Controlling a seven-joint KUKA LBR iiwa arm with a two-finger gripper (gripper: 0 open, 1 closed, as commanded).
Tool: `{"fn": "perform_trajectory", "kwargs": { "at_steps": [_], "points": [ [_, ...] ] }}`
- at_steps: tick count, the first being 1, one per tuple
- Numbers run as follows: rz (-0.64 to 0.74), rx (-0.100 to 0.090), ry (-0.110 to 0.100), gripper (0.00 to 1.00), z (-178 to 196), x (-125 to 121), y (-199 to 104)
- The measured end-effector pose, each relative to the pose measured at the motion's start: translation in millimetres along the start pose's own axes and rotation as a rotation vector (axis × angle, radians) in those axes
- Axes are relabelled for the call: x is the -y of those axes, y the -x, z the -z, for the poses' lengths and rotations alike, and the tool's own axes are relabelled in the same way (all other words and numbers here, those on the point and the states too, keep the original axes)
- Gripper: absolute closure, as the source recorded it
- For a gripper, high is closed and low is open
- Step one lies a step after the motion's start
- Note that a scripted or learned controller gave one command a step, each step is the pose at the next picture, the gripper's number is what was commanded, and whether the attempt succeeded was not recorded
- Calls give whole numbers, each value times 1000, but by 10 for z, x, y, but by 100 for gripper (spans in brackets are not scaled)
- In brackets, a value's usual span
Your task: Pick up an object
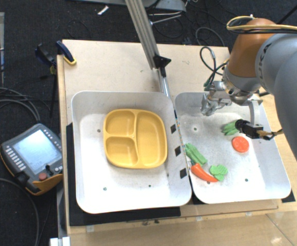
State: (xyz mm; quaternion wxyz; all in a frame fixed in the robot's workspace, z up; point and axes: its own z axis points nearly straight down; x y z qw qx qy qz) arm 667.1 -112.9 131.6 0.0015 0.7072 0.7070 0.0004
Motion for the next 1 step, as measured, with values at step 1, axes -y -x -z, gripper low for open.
{"fn": "perform_trajectory", "kwargs": {
  "at_steps": [1],
  "points": [
    [0, 0, 4, 100, 524, -86, 72]
  ]
}}
